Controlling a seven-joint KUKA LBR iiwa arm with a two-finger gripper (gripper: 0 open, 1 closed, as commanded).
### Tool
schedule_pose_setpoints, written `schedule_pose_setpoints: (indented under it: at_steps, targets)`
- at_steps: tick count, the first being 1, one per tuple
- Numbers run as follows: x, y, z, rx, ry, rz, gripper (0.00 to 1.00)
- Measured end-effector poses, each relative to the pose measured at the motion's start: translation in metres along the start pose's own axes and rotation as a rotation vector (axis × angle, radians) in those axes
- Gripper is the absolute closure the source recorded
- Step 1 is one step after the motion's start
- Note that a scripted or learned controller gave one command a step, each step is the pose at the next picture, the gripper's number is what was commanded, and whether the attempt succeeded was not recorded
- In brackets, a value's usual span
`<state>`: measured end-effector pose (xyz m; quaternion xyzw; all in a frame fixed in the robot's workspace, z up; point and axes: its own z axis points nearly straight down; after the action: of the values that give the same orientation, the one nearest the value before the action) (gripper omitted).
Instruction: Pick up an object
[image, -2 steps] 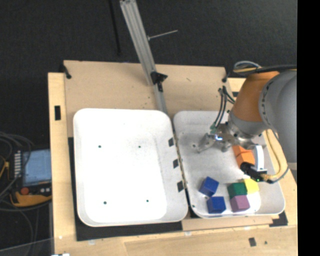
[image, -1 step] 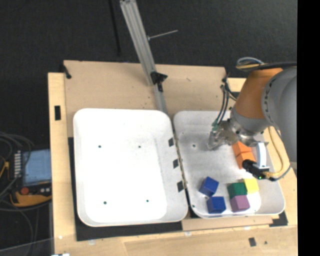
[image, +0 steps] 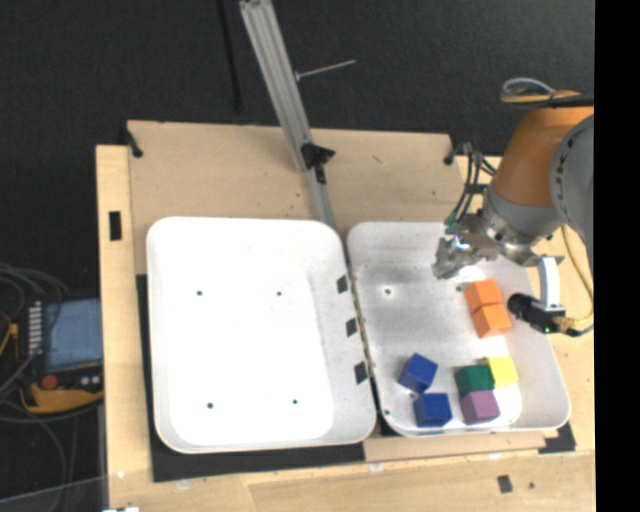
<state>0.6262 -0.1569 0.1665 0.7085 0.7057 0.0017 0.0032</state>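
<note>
My gripper (image: 452, 256) sits over the upper part of the right bin (image: 400, 300), nothing between the fingers as far as I can see; can't tell if they're spread or closed. Orange block (image: 488, 306) is just beside it, lower right. Two blue cubes (image: 418, 372), green (image: 474, 380), yellow (image: 502, 371), purple (image: 481, 405) cluster near the bin's front edge. Left bin (image: 250, 330) alongside.

Arm (image: 540, 160) cut off by right edge, so we see wrist section only. Gripper (image: 452, 258) small and blurred; we can't tell finger state. Metal pole (image: 285, 100) runs out of top edge. Cables and box (image: 60, 335) at left cropped by frame edge. Bench (image: 250, 160) front cut off at bottom. Right bin (image: 400, 270) far rim partly hidden under arm.
</note>
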Motion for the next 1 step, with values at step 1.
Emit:
schedule_pose_setpoints:
  at_steps: [1]
  targets:
    - [-0.0054, 0.0083, -0.0474, 0.0, 0.0, -0.007, 1.0]
